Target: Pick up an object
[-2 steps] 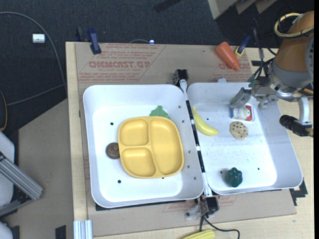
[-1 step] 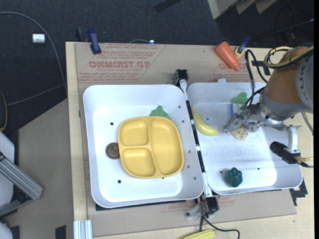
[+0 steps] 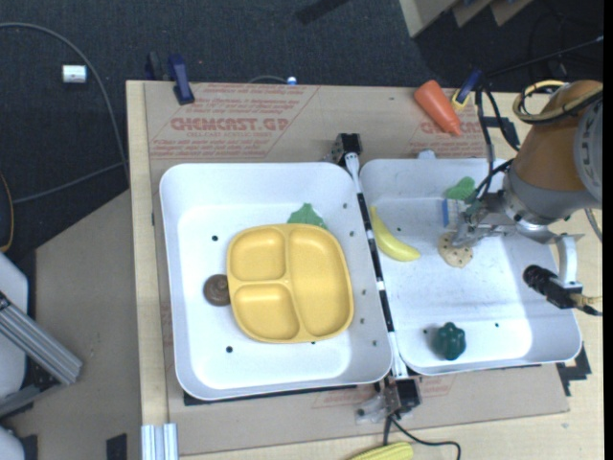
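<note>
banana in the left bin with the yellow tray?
No. The banana lies in the right bin, against its left wall, while the yellow tray sits in the left bin.

A dark speckled carpet floor [image 3: 77, 161] surrounds the brown cardboard-topped bench [image 3: 239, 123], with a thin grey cable [image 3: 96, 75] trailing across it.

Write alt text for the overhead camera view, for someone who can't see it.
A grey robot arm's claw hangs over a tan cookie-like piece in the right white bin, which also holds a yellow banana and a dark green toy pepper. The left white bin holds a yellow divided plastic plate.
</note>
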Robot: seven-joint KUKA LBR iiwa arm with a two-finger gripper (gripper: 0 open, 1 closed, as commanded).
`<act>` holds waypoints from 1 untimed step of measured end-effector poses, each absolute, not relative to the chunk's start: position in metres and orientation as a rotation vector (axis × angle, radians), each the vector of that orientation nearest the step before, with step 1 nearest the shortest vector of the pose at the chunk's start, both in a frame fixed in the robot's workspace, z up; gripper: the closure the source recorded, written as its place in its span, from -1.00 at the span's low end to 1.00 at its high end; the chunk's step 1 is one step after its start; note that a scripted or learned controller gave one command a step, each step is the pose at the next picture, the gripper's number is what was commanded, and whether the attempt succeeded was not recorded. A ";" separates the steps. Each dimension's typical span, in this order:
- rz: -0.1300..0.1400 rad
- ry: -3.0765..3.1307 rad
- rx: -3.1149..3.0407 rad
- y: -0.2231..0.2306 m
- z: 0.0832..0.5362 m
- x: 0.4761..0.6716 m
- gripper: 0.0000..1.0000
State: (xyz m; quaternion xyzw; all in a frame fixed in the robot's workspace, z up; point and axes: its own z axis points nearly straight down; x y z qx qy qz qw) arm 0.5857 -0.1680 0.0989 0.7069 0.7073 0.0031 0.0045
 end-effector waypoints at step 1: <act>0.000 2.220 2.221 -0.176 0.157 0.550 1.00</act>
